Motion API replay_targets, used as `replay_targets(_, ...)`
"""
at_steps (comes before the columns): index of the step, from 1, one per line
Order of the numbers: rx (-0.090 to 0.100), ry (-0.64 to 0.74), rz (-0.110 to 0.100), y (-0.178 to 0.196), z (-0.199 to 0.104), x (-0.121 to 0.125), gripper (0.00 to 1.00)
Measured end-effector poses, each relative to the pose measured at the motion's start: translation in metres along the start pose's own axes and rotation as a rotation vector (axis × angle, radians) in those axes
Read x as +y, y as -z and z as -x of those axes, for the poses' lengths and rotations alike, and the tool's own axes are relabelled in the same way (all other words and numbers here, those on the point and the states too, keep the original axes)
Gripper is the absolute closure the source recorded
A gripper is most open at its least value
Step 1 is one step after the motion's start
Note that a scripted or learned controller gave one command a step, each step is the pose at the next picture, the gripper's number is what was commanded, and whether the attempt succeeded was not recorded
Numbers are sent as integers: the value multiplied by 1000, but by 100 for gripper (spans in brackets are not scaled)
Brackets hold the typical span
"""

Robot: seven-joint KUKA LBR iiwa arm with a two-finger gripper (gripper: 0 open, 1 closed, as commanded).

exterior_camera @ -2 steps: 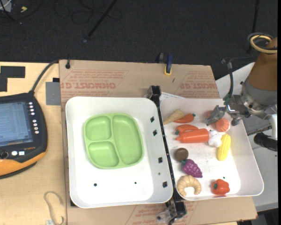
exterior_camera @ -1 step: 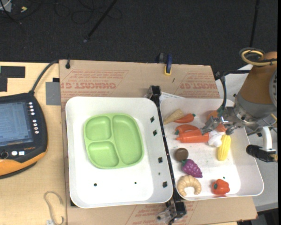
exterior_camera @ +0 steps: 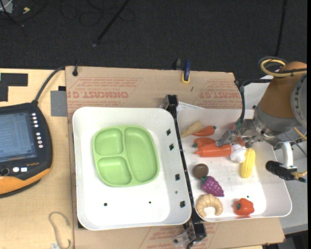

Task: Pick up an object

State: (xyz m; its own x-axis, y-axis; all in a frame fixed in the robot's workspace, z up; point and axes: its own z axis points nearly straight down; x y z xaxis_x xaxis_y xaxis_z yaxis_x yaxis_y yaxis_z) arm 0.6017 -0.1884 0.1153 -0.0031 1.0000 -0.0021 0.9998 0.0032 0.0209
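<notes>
Croissant [exterior_camera: 209, 204] and red pepper [exterior_camera: 243, 206] are noted at the right bin's [exterior_camera: 272, 204] near edge; farther in, the pincer [exterior_camera: 237, 135] is lowered among crowded carrots [exterior_camera: 213, 150]; its state cannot be told; a neighbour may be nudged and the grasp missed.

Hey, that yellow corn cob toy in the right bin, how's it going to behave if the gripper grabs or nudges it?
The yellow corn cob toy looks like moulded plastic, so probably stiff and light. Its rounded, elongated shape suggests it may roll sideways if nudged. It lies close to a white piece, which might shift along with it.
</notes>
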Motion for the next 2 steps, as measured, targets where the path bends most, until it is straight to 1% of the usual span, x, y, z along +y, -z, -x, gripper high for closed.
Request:
replay_targets(1, -1, -2, 9, 12, 2, 3, 100)
replay_targets(2, 1, -5, -19, 72, 7, 11, 100)
